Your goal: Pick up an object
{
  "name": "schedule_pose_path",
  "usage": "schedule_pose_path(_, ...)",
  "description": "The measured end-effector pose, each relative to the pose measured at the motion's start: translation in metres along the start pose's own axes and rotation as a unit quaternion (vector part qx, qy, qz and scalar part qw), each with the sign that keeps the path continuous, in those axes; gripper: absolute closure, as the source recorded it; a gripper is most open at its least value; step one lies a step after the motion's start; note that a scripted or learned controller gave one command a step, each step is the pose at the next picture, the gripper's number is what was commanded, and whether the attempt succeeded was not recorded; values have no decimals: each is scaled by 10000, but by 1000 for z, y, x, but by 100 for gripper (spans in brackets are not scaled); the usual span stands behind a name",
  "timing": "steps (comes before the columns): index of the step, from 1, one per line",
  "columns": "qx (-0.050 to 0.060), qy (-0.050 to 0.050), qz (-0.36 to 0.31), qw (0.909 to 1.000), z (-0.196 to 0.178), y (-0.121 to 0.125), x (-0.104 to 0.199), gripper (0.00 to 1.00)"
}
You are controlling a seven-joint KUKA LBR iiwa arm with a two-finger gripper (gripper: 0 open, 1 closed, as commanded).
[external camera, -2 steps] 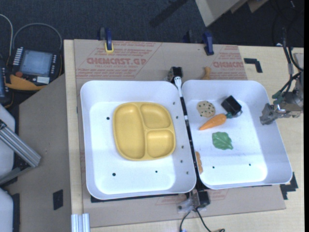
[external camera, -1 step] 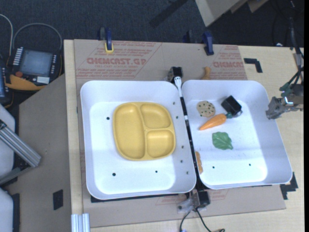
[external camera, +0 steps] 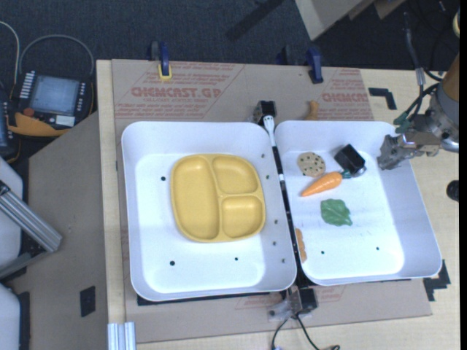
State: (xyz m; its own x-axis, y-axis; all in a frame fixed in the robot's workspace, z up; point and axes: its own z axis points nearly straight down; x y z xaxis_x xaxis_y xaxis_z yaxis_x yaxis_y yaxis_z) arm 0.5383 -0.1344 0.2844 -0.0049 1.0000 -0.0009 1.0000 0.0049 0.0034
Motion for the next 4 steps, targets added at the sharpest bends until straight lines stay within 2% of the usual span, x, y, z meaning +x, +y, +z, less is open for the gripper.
schedule_pose_path(2,2,6,-4,10000,0,37,93,100)
schedule_pose_path(4,28,10,-3,10000,40,64,201,100)
